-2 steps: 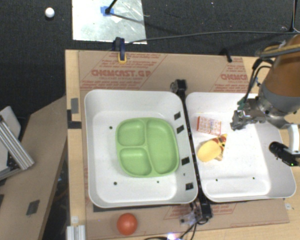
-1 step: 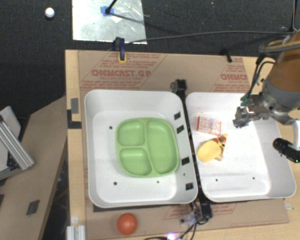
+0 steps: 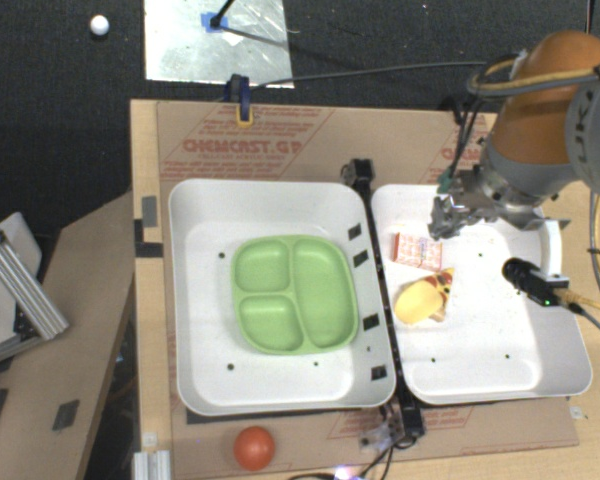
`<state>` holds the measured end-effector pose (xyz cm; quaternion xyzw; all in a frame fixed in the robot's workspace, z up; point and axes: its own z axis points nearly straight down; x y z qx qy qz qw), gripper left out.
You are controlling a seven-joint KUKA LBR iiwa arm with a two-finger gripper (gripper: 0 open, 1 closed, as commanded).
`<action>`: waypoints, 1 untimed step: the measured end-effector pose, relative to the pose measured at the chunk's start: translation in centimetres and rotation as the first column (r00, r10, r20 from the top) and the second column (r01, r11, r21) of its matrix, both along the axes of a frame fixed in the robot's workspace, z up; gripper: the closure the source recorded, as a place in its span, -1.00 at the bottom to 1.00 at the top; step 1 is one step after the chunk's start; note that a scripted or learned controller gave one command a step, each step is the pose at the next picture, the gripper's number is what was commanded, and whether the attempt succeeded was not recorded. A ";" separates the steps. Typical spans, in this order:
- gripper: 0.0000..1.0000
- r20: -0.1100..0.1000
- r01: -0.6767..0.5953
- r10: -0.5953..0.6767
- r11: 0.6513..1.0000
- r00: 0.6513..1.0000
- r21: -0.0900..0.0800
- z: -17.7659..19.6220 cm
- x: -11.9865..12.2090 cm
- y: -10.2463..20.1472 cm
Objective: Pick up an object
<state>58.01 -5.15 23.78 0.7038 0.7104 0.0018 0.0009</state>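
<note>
- A small pink-and-white patterned packet (image 3: 418, 251) lies flat in the right bin (image 3: 500, 348), in that bin's upper left part, near the wall shared with the other bin.
- Just below the packet, close to it but whether touching I cannot tell, lies a yellow toy (image 3: 420, 301) with a bit of red at its upper right edge. It also sits on the left side of the right bin.
- The gripper (image 3: 446, 222) hangs over the right bin just above and to the right of the packet, its tip near the packet's top right corner. Whether the claw is spread or drawn together cannot be told from this angle, and nothing is seen clamped in it.
- The grey arm (image 3: 525, 173) with its orange band reaches in from the right, over the upper right corner of the right bin.
- The left bin (image 3: 205, 228) holds 1 thing: a green tray (image 3: 292, 293) with 3 compartments, lying flat near the middle.
- The 2 bins stand side by side on a cardboard sheet (image 3: 280, 143) printed with red letters.
- An orange ball (image 3: 254, 447) rests on the cardboard in front of the left bin, outside both bins.
- A blue clamp (image 3: 240, 93) grips the cardboard's far edge.
- Beyond it, on the dark floor, lie a silvery sheet (image 3: 215, 28) and, well to its left, a small white ball (image 3: 100, 25).
</note>
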 end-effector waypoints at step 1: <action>1.00 0.000 -0.001 0.001 1.000 1.000 0.001 0.7 1.7 5.3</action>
